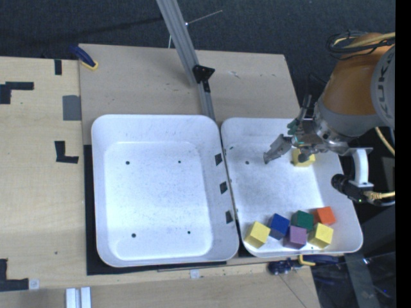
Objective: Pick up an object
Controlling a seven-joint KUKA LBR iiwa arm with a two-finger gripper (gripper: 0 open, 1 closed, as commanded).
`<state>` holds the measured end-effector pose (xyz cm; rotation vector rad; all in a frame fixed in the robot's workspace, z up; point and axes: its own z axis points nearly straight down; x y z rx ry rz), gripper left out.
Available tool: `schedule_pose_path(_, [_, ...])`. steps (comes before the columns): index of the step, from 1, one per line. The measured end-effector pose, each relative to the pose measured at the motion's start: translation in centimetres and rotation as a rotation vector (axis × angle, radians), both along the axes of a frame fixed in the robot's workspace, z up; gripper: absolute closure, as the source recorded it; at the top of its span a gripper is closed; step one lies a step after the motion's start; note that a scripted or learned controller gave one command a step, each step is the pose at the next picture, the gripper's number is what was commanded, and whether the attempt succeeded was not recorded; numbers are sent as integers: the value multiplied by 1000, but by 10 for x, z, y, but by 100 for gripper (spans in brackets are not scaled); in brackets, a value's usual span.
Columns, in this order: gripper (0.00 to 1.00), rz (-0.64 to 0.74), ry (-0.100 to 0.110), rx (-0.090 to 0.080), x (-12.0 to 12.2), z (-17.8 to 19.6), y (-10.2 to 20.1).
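A: Start at the near edge. What lies there?

B: In the near corner of the right bin [257,191] sits a huddle of cubes: a yellow cube [258,234], a blue cube [279,224], a purple cube [297,236], a green cube [302,220], a second yellow cube [323,235] and an orange cube [325,215]. They touch or nearly touch one another, pressed toward the bin's rim.

A: And the left bin [109,172]?

B: Just its speckled white floor with a few dark dots.

A: Further back, then. Where's the arm?

B: The end effector [292,147] hangs over the far part of the right bin, one dark finger [276,151] angled out toward the left. Right at it is a small yellow block [303,158]. I judge that to be the thing being tried for.

A: Does it have hold of it?

B: I cannot tell. The block sits against the tooling, but whether the fingers are spread or closed, or whether the block is between them, isn't clear from this slant.

A: So how far along is the job?

B: Mid-attempt, by my reading. A secure grasp and a clear lift above the bin are left to show.

A: Anything in the way?

B: Nothing close. The cube huddle is well apart, and beyond on the desk [244,76] a slanted metal bar [183,34] stands clear of the arm.
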<state>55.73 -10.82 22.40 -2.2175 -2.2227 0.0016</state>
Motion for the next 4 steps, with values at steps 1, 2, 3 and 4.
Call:
schedule_pose_path(1, [0,0,0,0,0,0,0])
schedule_pose_path(2, [0,-1,4,-1,0,-44,0])
schedule_pose_path(3, [0,-1,5,0,-2,-88,5])
schedule_pose_path(4, [0,-1,2,-1,-3,-135,5])
